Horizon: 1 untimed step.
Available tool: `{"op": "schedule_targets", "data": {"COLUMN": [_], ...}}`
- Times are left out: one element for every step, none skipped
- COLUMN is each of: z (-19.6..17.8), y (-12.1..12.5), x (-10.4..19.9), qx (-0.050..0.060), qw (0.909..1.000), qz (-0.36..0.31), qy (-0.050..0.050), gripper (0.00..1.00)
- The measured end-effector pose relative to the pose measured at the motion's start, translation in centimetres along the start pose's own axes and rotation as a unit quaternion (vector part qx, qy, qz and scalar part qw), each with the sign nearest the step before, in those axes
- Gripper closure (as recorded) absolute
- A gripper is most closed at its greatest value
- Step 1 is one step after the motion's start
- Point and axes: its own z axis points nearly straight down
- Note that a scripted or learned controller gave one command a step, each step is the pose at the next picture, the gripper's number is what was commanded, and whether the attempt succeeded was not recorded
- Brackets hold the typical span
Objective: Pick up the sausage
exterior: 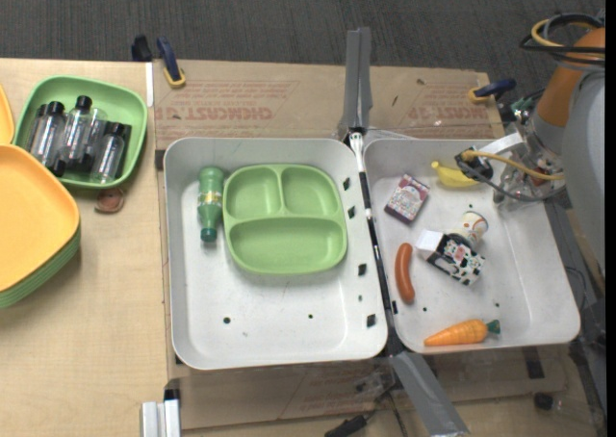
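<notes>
Sausage: lies lengthwise in the right bin, close against its left wall, about midway between the near and far edges; nothing touches it.
Tool: hangs over the far right corner of the right bin, amid cables; well apart from the sausage; I cannot tell how it is set.
Arm: grey with an orange band, at the desk's right edge.
Banana: yellow, in the right bin near its far edge, just beside the tool.
Small box: pink and white, in the right bin's far left part, beyond the sausage.
Black-and-white toy: in the middle of the right bin, just to the right of the sausage, apart from it.
Carrot: orange with a green tip, along the right bin's near edge.
Left bin: holds a green divided plate in its far half and a green bottle beside the plate, near the left wall.
Desk: at its far left corner a green tray of small dark bottles; along its left edge a stack of yellow plates.
</notes>
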Motion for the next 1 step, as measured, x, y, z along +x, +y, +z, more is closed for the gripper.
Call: {"op": "schedule_targets", "data": {"z": [-0.12], "y": [-0.85], "x": [-4.00], "qx": [0.000], "qw": [0.9960], "qz": [-0.089], "qy": [0.001], "gripper": [1.00]}}
